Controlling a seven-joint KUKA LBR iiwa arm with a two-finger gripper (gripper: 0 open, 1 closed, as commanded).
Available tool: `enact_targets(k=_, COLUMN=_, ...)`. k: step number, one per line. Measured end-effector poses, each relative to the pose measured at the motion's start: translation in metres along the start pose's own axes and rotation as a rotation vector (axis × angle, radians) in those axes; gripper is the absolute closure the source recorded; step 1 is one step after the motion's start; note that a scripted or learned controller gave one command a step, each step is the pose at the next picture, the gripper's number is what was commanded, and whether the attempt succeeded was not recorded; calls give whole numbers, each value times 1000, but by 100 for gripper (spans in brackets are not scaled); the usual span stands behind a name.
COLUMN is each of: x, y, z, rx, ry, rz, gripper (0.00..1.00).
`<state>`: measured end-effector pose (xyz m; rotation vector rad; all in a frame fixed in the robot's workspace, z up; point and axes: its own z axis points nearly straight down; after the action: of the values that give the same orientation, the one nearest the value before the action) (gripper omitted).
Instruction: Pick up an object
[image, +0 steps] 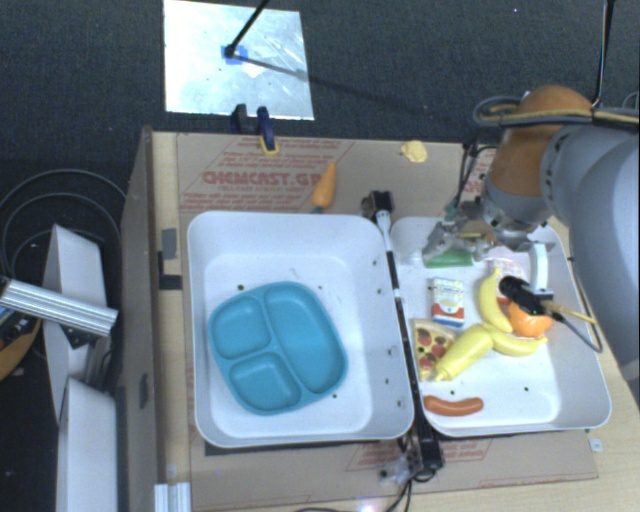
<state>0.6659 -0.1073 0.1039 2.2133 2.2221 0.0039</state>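
Note:
My gripper (441, 242) hangs low over the far left part of the right bin (575, 400), just above a flat green item (448, 259). Nearer in this bin are a small red and white carton (447, 300), a banana (490, 303), an orange fruit (531, 322), a yellow squeeze bottle (463, 352), a pizza slice (431, 345) and a sausage (453, 405). I see nothing lifted off the bin floor.
The left bin (230, 250) holds a blue divided plate (276, 345). On the cardboard behind the bins lie a carrot (324, 185) and a small yellow piece (414, 152). A black bar (395, 290) runs between the bins.

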Motion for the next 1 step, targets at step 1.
enact_targets(k=1, x=-22, y=4, z=18, rx=2, ry=2, rz=3, gripper=0)
